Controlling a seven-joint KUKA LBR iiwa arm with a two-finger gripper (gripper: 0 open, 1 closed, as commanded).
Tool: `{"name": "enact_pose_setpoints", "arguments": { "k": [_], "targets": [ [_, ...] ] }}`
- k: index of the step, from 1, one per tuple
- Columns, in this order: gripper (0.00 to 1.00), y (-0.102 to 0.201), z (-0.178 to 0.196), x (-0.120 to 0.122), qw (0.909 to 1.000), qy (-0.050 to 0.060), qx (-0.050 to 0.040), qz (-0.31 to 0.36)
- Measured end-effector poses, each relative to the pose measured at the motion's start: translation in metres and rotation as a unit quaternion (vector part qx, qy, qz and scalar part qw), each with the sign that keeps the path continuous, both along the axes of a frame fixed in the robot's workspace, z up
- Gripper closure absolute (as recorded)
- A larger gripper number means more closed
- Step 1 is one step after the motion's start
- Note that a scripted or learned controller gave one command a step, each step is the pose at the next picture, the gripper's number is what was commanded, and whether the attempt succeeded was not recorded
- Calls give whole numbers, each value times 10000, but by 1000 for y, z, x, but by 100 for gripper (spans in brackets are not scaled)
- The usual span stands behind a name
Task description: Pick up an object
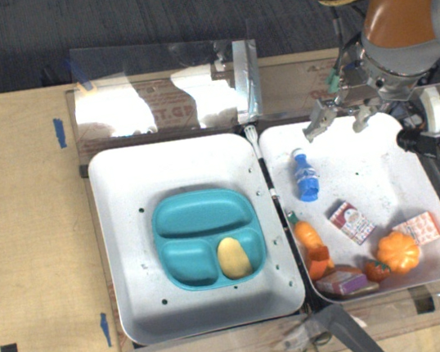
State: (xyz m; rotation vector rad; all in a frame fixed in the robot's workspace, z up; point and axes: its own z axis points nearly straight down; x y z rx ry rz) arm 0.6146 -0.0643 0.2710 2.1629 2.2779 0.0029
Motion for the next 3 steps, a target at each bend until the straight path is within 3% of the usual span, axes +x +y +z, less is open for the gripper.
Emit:
{"name": "enact_pose_setpoints", "arguments": {
  "k": [1, 2, 3],
  "targets": [
    [0, -5, -90, 29, 9990, 41, -1, 454],
    [0, -32, -183, 21, 9875, -27, -14, 1576],
    [100, -32, -171, 22, 9877, -58, -17, 1564]
  ]
}}
